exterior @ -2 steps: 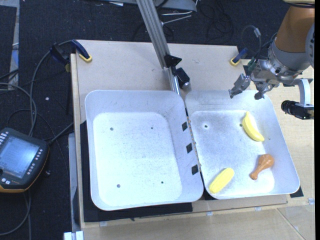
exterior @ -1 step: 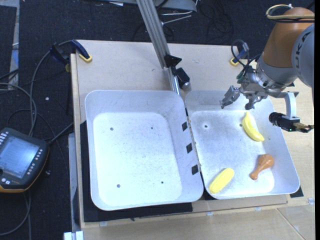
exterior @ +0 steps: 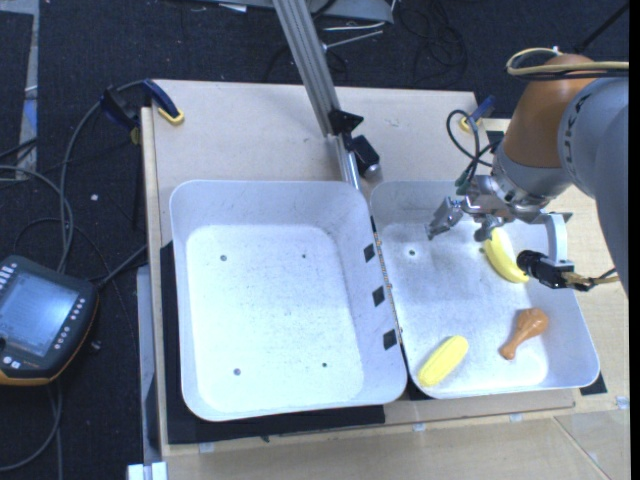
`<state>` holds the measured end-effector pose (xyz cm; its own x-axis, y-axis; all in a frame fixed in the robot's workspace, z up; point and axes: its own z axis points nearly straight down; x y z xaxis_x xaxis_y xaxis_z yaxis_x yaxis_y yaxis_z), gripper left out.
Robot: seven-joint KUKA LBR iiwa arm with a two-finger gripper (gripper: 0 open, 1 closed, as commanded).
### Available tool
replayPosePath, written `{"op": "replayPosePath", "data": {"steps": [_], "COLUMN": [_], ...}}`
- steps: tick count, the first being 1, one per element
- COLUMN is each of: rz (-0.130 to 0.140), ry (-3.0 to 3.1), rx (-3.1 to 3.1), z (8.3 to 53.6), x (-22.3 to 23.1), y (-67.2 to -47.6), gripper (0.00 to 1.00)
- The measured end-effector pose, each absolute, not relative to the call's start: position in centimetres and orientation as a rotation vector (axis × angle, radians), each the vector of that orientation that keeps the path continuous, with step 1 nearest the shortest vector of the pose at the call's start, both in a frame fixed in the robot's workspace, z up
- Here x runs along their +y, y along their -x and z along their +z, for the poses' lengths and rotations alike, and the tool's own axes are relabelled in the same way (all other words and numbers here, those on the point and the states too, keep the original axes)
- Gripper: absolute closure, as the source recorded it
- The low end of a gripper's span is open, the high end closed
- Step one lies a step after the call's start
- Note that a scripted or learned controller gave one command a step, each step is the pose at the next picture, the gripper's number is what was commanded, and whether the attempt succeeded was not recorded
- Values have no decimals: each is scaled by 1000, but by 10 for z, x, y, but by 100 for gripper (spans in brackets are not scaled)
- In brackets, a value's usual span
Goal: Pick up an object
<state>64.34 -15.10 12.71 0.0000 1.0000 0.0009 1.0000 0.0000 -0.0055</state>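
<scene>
My gripper (exterior: 460, 227) hangs over the far part of the right bin (exterior: 440, 293), with its fingers spread apart and nothing between them. Just to its right lies a yellow banana (exterior: 503, 257), close to one fingertip (exterior: 482, 232). Near the bin's front edge rests a yellow corn cob (exterior: 442, 360). A brown drumstick-shaped toy (exterior: 524, 332) sits at the front right. The grey arm with its orange band (exterior: 545, 108) reaches in from the right.
The left bin (exterior: 270, 298) stands beside the right one, sharing a middle rim with black clips (exterior: 382, 293). A slanted metal pole (exterior: 318, 68) ends at a mount behind the bins. A teach pendant (exterior: 35, 318) lies on the floor at left.
</scene>
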Motion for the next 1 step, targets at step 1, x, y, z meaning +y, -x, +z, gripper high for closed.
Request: {"op": "replayPosePath", "data": {"steps": [1], "rz": [2], "ry": [2219], "rx": [-2221], "z": [94], "x": [-150], "y": [-643], "gripper": [0]}}
